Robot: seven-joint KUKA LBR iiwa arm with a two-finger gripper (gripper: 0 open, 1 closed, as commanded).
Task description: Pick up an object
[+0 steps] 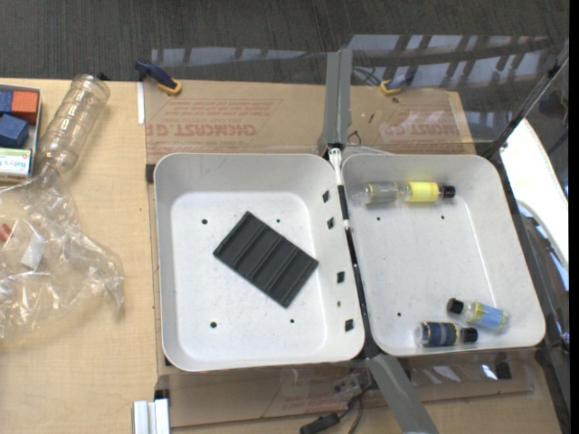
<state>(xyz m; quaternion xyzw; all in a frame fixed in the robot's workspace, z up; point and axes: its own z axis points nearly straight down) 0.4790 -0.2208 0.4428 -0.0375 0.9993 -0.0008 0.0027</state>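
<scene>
Two shallow white bins sit side by side on a sheet of cardboard (208, 116) on the desk (81, 369), and everything you might pick up lies inside them. You cannot tell from this view whether the hand is wide or narrow.

In the left bin (181, 179) you see one thing: a dark ribbed panel (265, 259), flat on the floor near the middle, turned at a slant to the bin's walls.

In the right bin (507, 242) you have three small bottles. A clear bottle with a yellow body and a black cap (409, 192) lies on its side along the far wall. Near the front right corner lie a small bottle with a blue and yellow label (478, 314) and, just beside it toward the front wall, a dark blue bottle (446, 334), also on its side.

Outside the bins, at your left, a clear plastic bottle (71, 123) lies tilted on the wooden desk, its end touching a crumpled clear plastic bag (54, 251). A box of blue and orange blocks (18, 116) sits at the edge of the frame. Two clamps, one blue and yellow (158, 77) and one yellow (391, 86), grip the far edge of the cardboard.
</scene>
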